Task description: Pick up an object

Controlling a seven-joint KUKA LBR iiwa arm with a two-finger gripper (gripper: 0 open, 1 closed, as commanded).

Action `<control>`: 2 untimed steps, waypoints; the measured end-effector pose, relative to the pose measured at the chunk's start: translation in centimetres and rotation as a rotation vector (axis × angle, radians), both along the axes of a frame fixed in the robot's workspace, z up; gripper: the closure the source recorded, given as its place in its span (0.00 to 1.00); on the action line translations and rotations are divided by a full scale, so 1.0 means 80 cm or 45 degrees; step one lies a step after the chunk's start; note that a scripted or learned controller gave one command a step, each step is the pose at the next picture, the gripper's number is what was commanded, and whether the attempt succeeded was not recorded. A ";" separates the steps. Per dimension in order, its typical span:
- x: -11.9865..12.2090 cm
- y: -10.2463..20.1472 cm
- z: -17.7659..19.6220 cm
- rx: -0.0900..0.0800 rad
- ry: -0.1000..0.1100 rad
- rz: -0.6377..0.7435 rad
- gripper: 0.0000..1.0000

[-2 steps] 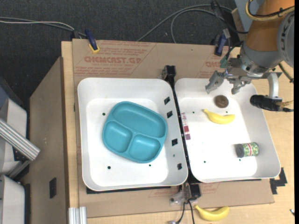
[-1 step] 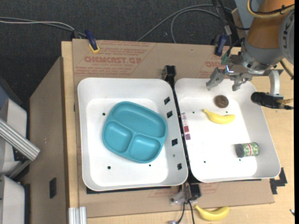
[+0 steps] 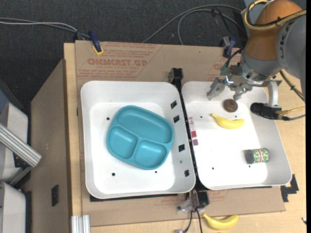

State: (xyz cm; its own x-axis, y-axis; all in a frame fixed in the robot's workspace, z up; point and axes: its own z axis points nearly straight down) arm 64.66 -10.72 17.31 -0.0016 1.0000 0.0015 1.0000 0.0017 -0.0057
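Two shallow white bins side by side on a brown board bench (image 3: 73,130): left bin (image 3: 95,174) and right bin (image 3: 277,171), rims touching along the middle. Grey arm (image 3: 272,33) with its orange band reaching in over the far right corner of the right bin. Teal divided plate (image 3: 140,137) lying flat near the centre of the left bin, three compartments facing up. Gripper (image 3: 224,92) low over the far edge of the right bin, fingers spread apart, nothing between them. Yellow banana (image 3: 227,122) on the right bin's floor, toward its far edge and just nearer than the gripper, curve opening upward, apart from the fingers. Small green-labelled can (image 3: 257,156) on its side near the right bin's right edge, closer to the near corner, well apart from the banana. Small round brown object (image 3: 230,105) just beside the gripper, between it and the banana; cannot tell what it is. Second banana (image 3: 221,221) outside the bins, at the bench's near edge.
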 end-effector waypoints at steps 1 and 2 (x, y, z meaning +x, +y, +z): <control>0.013 0.001 -0.065 -0.001 -0.001 0.000 0.00; 0.012 0.002 -0.112 -0.001 -0.002 0.000 0.00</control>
